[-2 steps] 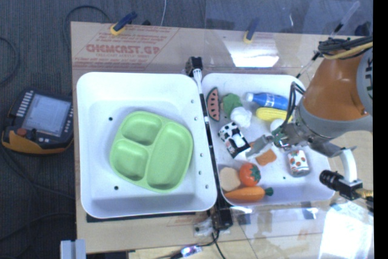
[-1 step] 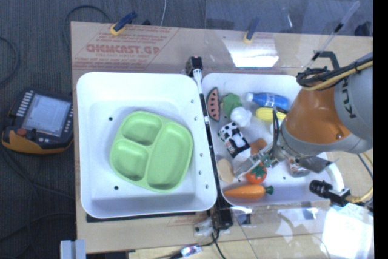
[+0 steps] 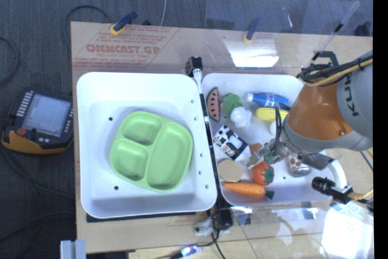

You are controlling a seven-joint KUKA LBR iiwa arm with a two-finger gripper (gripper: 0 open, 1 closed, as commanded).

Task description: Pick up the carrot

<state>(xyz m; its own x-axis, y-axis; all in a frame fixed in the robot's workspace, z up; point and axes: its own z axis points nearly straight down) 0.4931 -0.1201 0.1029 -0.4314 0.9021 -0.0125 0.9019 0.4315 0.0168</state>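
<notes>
Orange carrot [image 3: 244,190] lies untouched along the near wall of the right bin [image 3: 285,198]

Grey arm [image 3: 330,115] with its orange band reaches in from the right, and the gripper [image 3: 271,153] hangs low over the clutter, just above a small tomato [image 3: 262,174] that sits next to the carrot's thick end; nothing shows between its tips, and whether they are apart or together cannot be told. Nearby lie a watermelon slice [image 3: 213,102], a blue bottle [image 3: 267,99] and a yellow corn cob [image 3: 271,113]. A green divided plate [image 3: 151,150] sits in the left bin [image 3: 97,148]
</notes>
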